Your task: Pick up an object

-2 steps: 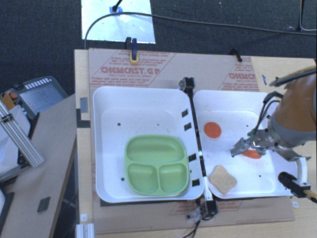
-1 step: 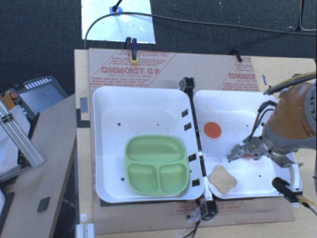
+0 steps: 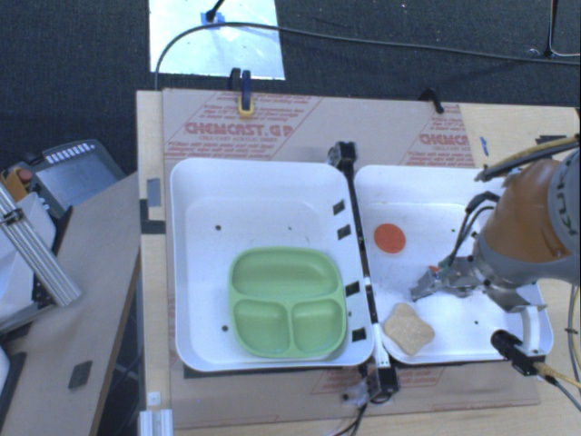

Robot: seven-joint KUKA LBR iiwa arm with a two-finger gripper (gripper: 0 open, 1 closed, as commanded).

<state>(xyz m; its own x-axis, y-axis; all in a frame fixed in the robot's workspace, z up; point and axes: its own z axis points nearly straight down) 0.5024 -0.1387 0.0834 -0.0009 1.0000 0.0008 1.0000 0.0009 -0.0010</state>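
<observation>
Two shallow white bins sit side by side in the middle of the frame, on a bench covered with a sheet of cardboard (image 3: 272,125) printed in red lettering. The left bin (image 3: 195,243) has a pale green divided plate (image 3: 289,302) lying flat in its lower half, three compartments, one long one along the top and two smaller ones below. The right bin (image 3: 427,198) has a small orange-red disc (image 3: 390,238) near its upper left, just beside the divider between the bins, and a tan piece that looks like toast or a bread slice (image 3: 408,329) down in its lower left corner. The arm (image 3: 536,221) comes in from the right edge of the frame, orange band showing above the grey wrist, and the gripper (image 3: 427,286) points leftward over the middle of the right bin, sitting between the disc and the bread (closer to the bread, a bit up and to the right of it). Can't honestly tell whether it's open or closed, it's just a grey blur at this size, and I don't see anything held in it. Both the disc and the bread are lying on the bin floor, apart from the gripper tip. A yellow clamp (image 3: 245,105) pins the cardboard at the top, with a shiny metal sheet (image 3: 218,25) behind it in the upper left.
</observation>
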